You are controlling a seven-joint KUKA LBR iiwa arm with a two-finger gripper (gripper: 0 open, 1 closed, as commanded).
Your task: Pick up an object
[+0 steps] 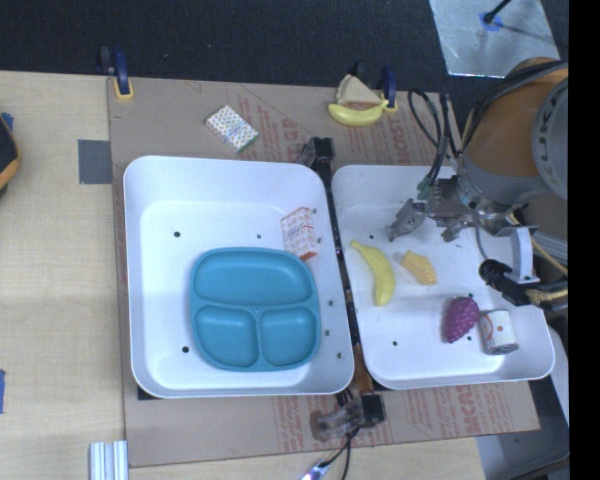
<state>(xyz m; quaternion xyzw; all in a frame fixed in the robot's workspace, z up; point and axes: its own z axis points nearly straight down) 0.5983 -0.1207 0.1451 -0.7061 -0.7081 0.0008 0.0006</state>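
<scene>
Hovering over the right bin (380, 183)'s far edge, the gripper (427, 223) spreads empty fingers; the cheese wedge (418, 266) lies just nearward, beside the banana (377, 272).

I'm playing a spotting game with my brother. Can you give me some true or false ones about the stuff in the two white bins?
1. The banana lies in the right bin. True.
2. The blue plate is in the right bin. False: it sits in the left bin.
3. The gripper holds the purple grapes. False: they lie apart from it.
4. A small can lies beside the grapes. True.
</scene>
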